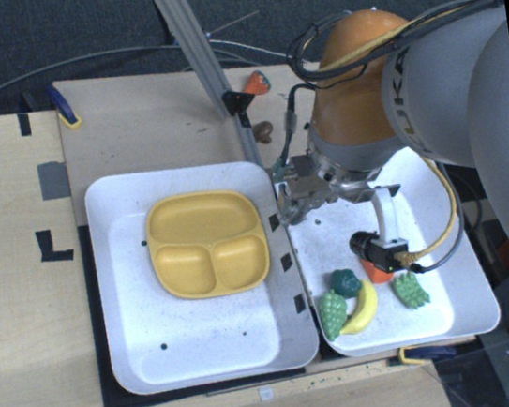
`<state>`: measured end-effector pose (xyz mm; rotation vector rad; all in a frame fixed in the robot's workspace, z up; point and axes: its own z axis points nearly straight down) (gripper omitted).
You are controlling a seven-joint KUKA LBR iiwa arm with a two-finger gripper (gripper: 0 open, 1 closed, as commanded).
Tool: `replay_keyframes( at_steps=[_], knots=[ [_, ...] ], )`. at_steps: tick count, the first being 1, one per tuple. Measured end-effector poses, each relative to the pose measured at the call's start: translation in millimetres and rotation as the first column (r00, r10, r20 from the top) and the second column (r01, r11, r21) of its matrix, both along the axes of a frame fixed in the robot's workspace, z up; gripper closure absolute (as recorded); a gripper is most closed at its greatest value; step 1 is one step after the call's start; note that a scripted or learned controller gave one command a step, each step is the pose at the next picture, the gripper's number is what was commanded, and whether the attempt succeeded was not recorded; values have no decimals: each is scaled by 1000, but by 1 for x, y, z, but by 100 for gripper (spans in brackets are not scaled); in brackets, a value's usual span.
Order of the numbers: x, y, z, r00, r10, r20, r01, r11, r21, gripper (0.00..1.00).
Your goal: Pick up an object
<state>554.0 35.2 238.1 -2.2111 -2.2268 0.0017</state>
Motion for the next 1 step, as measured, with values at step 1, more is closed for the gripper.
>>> replay_keyframes(
  at_steps=[1],
  knots=[
    [-25, 51, -9, 1000, 0, -2, 0, 1000, -1, 100]
  ],
)
